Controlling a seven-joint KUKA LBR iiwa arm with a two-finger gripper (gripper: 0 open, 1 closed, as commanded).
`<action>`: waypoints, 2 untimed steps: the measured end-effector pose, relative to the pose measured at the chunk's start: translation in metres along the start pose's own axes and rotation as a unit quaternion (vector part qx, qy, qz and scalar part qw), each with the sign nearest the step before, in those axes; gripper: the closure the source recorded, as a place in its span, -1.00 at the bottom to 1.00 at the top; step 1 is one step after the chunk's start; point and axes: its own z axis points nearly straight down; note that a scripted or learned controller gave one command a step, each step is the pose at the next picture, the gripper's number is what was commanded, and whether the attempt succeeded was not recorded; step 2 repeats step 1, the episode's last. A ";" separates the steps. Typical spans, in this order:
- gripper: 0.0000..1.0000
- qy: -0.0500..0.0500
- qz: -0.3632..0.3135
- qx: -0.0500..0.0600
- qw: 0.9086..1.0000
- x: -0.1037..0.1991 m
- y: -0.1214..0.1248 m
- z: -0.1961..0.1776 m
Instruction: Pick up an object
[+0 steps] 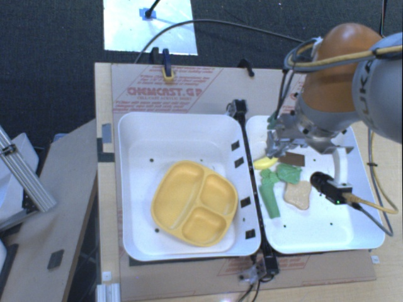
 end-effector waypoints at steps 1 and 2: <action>1.00 0.000 0.000 0.000 1.000 0.057 -0.007 0.013; 1.00 0.000 0.000 0.000 1.000 0.057 -0.007 0.013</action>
